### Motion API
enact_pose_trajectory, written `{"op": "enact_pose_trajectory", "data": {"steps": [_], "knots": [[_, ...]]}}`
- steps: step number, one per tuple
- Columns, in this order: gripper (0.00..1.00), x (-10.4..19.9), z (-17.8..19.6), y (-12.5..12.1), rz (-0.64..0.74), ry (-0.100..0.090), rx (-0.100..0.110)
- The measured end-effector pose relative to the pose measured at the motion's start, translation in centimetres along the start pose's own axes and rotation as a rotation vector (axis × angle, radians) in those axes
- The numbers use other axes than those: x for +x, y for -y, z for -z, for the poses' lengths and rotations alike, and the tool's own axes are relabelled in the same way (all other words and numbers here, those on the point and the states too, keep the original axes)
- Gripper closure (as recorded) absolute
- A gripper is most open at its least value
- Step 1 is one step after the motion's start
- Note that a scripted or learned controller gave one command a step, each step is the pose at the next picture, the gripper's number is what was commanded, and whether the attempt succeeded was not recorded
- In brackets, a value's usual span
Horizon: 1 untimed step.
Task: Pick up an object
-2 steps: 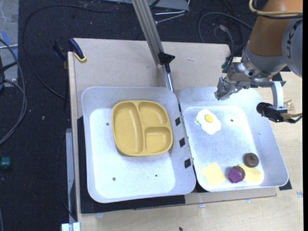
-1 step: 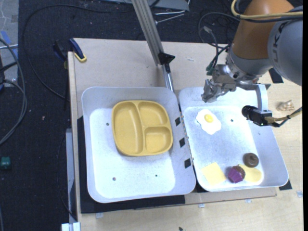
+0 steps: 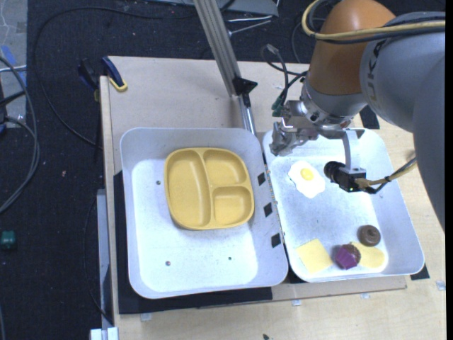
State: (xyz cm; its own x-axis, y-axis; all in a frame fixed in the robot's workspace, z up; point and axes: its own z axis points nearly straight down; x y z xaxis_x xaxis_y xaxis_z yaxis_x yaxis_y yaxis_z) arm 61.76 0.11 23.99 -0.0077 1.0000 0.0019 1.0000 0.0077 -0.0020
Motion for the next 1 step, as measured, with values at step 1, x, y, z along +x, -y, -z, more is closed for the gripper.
{"op": "enact_pose_trajectory", "data": {"steps": [1], "knots": [[1.0,6.27,-0.19,-0.01,0.001,0.0,-0.002]]}}
